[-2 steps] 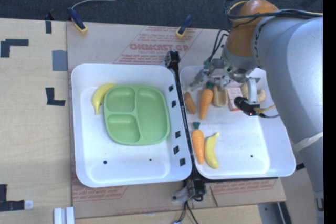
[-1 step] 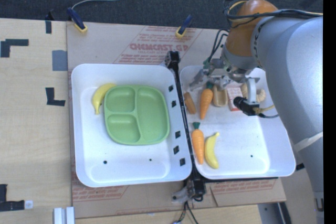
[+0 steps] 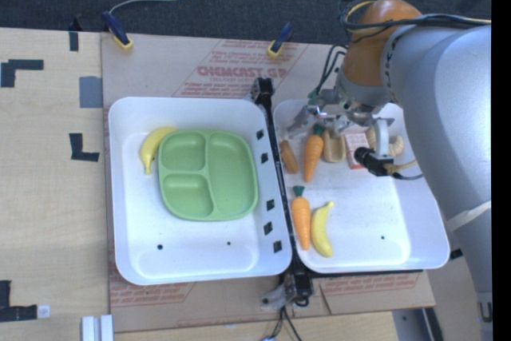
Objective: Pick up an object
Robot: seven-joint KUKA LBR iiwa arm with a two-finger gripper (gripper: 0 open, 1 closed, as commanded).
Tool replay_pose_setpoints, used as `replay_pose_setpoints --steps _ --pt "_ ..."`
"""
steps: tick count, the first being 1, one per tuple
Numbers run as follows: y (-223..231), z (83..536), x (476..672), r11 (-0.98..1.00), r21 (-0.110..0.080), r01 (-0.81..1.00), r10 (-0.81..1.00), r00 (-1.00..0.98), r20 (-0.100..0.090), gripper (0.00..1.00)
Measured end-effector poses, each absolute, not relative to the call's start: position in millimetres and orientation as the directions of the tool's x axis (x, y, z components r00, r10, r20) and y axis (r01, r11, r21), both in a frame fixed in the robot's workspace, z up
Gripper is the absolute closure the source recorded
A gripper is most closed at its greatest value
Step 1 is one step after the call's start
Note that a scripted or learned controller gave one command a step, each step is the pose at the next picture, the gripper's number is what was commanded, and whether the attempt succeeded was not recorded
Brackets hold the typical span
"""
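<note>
Nothing lifted yet: gripper [image 3: 329,126] low over the right bin [image 3: 399,239] at the upper carrot [image 3: 312,155], finger state impossible to tell, grasp and lift left to do.

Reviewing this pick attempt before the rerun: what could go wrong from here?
1. The gripper sits over a tight cluster at the right bin's far end: a carrot with other small items beside it. It may grab two things or only nudge them.
2. That carrot is tapered and could slip from a two-finger pinch.
3. The dangling cable near the wrist could drag items.
</note>
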State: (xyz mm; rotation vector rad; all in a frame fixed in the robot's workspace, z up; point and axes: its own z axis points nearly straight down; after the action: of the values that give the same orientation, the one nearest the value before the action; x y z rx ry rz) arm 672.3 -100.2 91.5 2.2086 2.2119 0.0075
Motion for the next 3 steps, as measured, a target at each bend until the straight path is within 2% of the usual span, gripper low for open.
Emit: replay_pose_setpoints --steps 1,2,3 --pt "-106 92 672.8 0.004 0.013 1.000 1.000 -0.004 -0.002 0.00" --pt "-120 92 672.8 0.004 0.013 1.000 1.000 -0.004 -0.002 0.00" --pt "-113 92 672.3 0.002 0.014 1.000 1.000 -0.002 -0.007 0.00"
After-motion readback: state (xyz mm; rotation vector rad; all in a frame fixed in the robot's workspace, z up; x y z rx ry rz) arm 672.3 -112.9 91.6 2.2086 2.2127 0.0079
